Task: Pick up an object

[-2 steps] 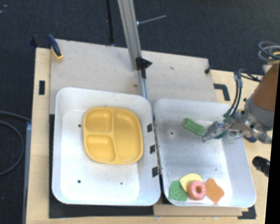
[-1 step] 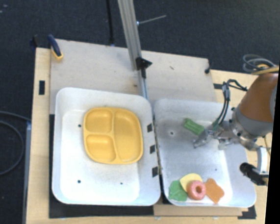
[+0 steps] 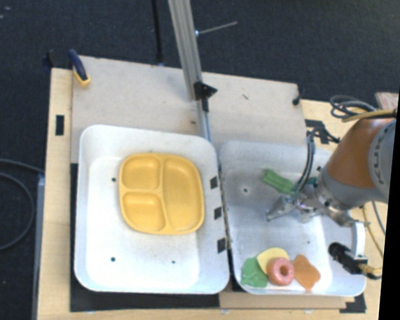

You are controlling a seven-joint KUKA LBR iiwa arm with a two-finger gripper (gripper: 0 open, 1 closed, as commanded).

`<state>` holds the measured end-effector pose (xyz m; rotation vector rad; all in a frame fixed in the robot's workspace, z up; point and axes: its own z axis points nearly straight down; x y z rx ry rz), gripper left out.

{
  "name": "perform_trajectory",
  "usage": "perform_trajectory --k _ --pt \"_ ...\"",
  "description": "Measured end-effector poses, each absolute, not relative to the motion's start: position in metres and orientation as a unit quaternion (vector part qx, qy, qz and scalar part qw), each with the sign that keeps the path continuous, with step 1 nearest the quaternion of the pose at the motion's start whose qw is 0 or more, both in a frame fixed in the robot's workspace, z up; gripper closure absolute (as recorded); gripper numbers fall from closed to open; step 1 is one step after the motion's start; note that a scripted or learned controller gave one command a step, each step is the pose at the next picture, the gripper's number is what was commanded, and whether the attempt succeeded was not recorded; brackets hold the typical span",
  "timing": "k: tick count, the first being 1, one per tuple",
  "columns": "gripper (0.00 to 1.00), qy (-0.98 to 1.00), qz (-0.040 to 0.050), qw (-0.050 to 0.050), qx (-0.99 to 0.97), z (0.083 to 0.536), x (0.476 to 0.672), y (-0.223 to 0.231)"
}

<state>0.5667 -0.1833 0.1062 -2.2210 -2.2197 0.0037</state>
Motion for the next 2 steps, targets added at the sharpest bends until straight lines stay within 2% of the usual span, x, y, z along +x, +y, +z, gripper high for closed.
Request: perform_trajectory --k 1,2 --pt "1.0 -0.706 -0.0009 -0.003 -0.708 0.121 0.569 -0.185" --pt "1.0 -0.706 -0.0011 -0.003 -0.708 0.177 0.561 -0.192"
